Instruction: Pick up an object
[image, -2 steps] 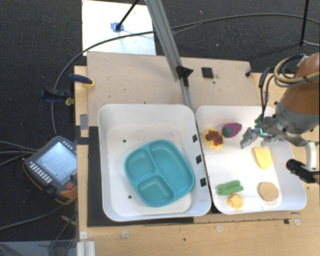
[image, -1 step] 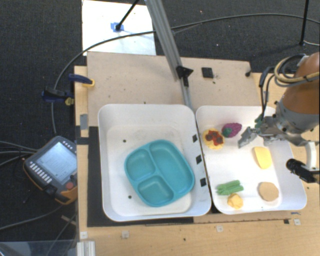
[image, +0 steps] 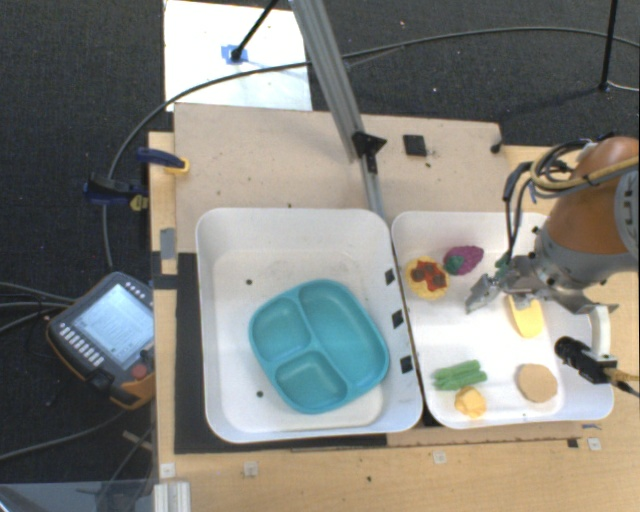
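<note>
Worktop: tan board carrying two white bins side by side.
Left bin: holds a teal tray with three compartments, tilted.
Right bin: holds the small pickable things.
Arm: reaches in from the right, over the right bin's right half.
Fingers: low over the bin's middle, pointing left; nothing seen between them; apart or together cannot be told.
Banana: yellow, just right of the fingers, partly under the wrist.
Disc: tan, near right corner.
Beans: green, near side; yellow lump just beside.
Purple piece: far side, beside a red-yellow piece.
Advice: centre over one thing well apart from others, likely the purple piece, descend straight, then close.
</note>
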